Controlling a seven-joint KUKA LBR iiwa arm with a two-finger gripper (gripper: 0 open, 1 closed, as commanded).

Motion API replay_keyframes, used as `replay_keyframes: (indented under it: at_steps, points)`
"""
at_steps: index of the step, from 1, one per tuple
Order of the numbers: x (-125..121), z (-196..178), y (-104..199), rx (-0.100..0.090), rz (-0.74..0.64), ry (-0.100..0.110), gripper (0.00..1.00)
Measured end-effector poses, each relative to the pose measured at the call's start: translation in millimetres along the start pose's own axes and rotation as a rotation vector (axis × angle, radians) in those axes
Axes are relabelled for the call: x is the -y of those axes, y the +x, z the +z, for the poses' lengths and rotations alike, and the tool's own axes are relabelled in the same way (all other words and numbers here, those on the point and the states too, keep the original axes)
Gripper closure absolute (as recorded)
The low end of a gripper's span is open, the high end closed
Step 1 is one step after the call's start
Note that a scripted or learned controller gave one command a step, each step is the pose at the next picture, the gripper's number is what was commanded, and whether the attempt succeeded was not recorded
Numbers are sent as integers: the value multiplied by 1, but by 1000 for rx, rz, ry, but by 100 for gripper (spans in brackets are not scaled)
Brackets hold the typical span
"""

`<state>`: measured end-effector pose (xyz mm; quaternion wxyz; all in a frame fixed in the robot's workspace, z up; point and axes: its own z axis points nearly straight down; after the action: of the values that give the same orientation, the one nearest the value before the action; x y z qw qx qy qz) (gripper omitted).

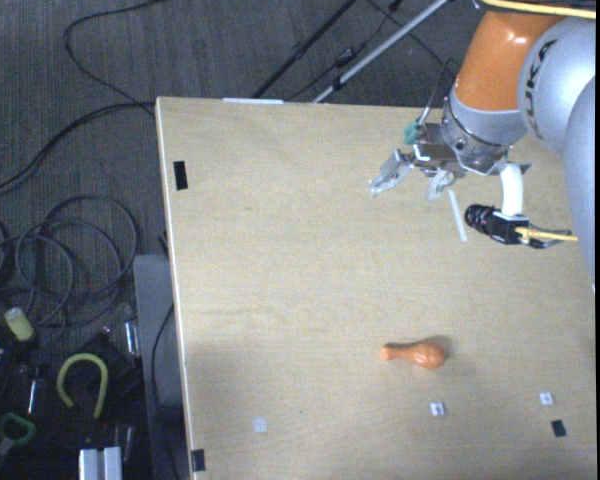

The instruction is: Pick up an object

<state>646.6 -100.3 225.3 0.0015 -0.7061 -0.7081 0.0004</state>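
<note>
The small orange pear-shaped object [416, 353] lies on the bare tan wooden benchtop [280, 268], its long axis running left to right with the narrow end pointing left. The two-finger gripper [412, 176] hangs well apart from it toward the far edge, fingers spread with nothing between them, so the object sits straight toward the near edge from it.

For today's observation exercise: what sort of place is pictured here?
Probably a robotics lab or test bench: a grey-and-orange robot arm reaches over a bare wooden board holding one small orange object, with cables strewn on the carpet.
</note>
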Motion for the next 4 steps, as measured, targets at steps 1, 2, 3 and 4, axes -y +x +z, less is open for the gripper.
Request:
replay_keyframes:
  at_steps: [1,2,3,4]
  points:
    - [-21,28,-97,4,178,-1,0]
    - [-21,83,-112,5,-47,0,0]
    - [-22,135,-123,5,-293,-1,0]
    - [-22,141,-72,3,-557,-2,0]
